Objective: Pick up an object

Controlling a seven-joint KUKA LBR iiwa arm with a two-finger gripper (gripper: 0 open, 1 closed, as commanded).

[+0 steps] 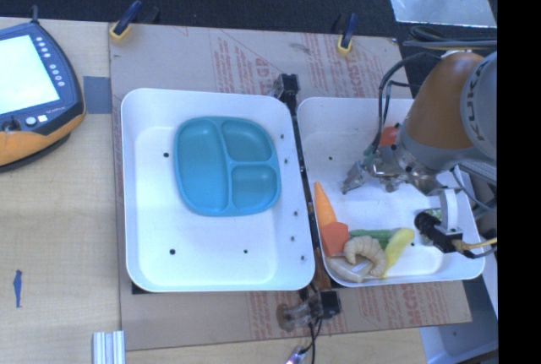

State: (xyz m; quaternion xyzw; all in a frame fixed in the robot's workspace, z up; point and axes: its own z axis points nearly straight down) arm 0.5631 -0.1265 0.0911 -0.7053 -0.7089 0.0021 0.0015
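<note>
Gripper [362, 175] sits mid right bin [338, 122], fingers look spread, nothing between them. Toy food pile [363, 248] lies at 6 o'clock of it; blue plate [226, 165] in left bin [144, 210].

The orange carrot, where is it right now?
The carrot lies in the right bin, along its left wall, just above the pile of toy food in the bin's near corner.

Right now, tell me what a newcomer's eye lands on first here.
The blue divided plate in the left bin draws the eye first. Next comes the arm's orange band over the right bin, its hand hanging above the bin floor. A pile of toy food with an orange carrot crowds that bin's near left corner.
</note>
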